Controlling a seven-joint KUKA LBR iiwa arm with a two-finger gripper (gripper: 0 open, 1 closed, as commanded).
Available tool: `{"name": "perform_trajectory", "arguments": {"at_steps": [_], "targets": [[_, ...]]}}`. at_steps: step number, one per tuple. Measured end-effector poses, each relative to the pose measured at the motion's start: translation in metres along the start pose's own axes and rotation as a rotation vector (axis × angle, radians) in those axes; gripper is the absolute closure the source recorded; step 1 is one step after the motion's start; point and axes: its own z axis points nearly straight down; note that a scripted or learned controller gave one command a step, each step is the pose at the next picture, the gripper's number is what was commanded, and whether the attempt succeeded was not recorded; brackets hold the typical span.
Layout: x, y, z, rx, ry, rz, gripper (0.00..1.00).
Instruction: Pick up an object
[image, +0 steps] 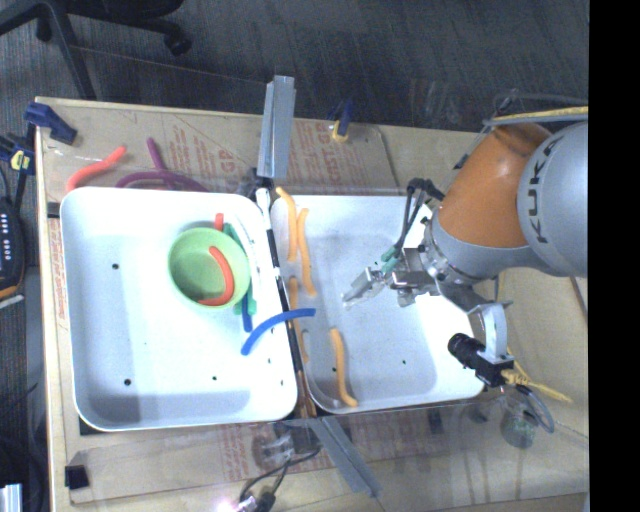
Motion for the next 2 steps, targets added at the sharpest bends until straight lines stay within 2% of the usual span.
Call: {"name": "perform_trajectory", "arguments": {"at_steps": [1, 2], "targets": [[0.028, -0.022, 0.075, 0.001, -0.001, -0.019, 0.00], [0.018, -0.017, 0.122, -0.010, -0.003, -0.086, 0.00]]}}
